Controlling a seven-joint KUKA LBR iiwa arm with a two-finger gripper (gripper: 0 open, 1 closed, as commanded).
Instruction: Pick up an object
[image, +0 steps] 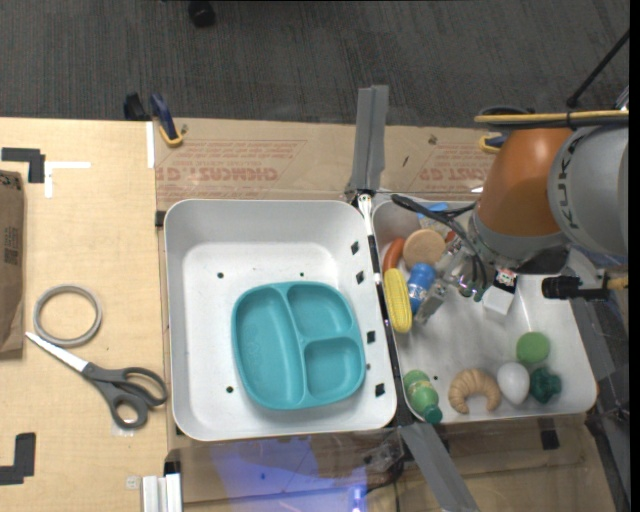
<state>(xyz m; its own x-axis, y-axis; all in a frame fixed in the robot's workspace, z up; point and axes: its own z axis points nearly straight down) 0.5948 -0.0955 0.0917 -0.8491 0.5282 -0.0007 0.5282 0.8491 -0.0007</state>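
One gripper (437, 297) hangs low in the right bin (570, 400) beside the corn cob (398, 300) — jaws state cannot be determined; the arm (545, 190) hides the bin's upper part.

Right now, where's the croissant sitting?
The croissant lies near the front edge of the right bin, between the green bottle on its left and the white egg on its right.

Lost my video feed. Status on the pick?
Gripper low in right bin, nothing seen gripped. Corn and blue toy beside it. Croissant, egg clear.
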